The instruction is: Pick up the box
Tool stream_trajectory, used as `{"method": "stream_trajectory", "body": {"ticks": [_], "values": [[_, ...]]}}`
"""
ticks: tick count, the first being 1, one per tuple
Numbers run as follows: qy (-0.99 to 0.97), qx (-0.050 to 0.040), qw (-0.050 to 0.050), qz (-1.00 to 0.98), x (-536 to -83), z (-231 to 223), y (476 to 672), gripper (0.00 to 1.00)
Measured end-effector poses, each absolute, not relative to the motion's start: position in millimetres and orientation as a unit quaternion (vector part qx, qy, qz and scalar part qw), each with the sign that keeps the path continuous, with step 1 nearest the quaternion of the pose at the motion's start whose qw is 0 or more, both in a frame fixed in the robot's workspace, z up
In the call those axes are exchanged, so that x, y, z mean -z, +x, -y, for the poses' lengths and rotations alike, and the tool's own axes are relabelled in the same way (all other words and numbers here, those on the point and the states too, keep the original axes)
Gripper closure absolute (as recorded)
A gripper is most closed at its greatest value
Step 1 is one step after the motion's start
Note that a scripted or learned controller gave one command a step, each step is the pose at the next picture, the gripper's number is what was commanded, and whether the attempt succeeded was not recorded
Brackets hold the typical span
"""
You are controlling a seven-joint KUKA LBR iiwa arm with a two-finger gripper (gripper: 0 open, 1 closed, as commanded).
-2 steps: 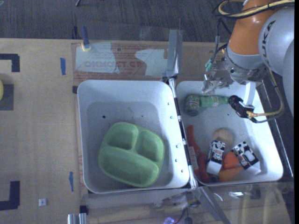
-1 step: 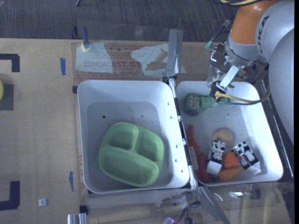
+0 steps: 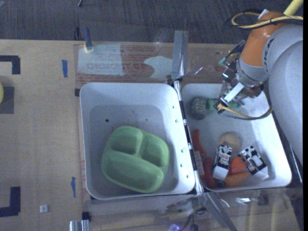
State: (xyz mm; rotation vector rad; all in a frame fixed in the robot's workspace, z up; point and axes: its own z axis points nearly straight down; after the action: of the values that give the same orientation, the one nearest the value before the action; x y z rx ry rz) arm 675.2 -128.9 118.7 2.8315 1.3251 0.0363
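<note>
1. While your gripper (image 3: 222, 105) hung over the upper part of the right bin (image 3: 281, 174), whether its jaws were released or clenched could not be told.
2. Your box (image 3: 222, 162), white with black patches, lay near that bin's lower edge; a second such box (image 3: 254, 161) lay just beside it, an orange item (image 3: 237, 166) between them.
3. A green compartment tray (image 3: 136, 158) occupied the left bin (image 3: 91, 100).

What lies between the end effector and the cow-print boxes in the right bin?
In the camera view, bare bin floor and a tan round item separate the end effector from the boxes.
</note>
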Motion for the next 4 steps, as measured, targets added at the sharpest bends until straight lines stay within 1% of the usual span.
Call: {"method": "stream_trajectory", "body": {"ticks": [1, 2, 3, 4], "values": [[0.936, -0.0003, 0.000, -0.353, -185.2, 32.9, 649.9, 1.00], [0.957, 0.0020, -0.002, -0.291, -222.0, 9.7, 596.2, 1.00], [0.941, 0.0004, 0.000, -0.339, -306.1, 30.2, 572.8, 1.00], [0.941, 0.0005, 0.000, -0.339, -315.8, 29.5, 573.3, 1.00]]}}
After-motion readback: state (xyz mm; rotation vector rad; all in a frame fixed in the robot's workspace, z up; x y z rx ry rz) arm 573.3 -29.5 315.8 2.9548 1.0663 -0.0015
